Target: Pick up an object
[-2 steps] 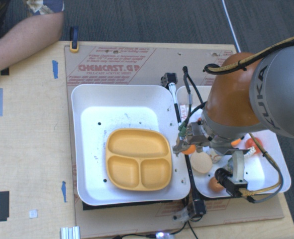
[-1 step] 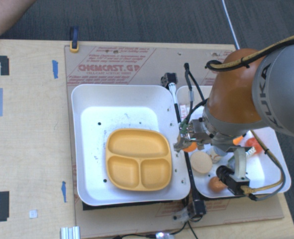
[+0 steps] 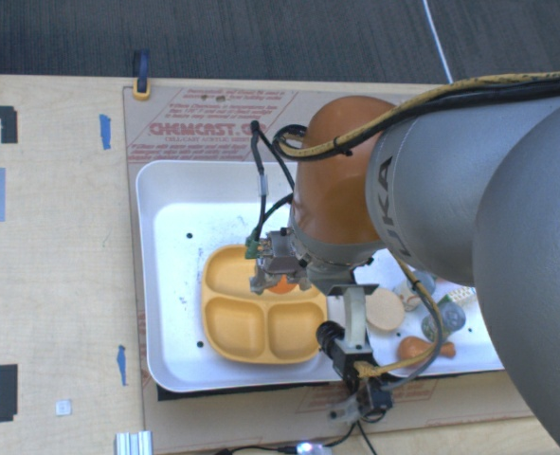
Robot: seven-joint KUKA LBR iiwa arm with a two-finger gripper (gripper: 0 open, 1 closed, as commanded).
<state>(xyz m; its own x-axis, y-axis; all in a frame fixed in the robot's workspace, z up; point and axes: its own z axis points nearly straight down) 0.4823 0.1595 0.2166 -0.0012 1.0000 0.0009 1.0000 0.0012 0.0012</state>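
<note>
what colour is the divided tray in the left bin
Yellow-orange tray, camera view.

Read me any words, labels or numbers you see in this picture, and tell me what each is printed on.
"CHEMCAST": large red print on the brown sheet under the bins, behind the left bin.
Smaller red lines above and below that word on the sheet: too small and blurred to read.
Dark letter-like mark on the grey arm: partly seen, unreadable.

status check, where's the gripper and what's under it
Gripper low over the yellow divided tray in the left bin. Small orange object right beneath it, grasp unconfirmed. Arm covers most of the right bin.
</note>
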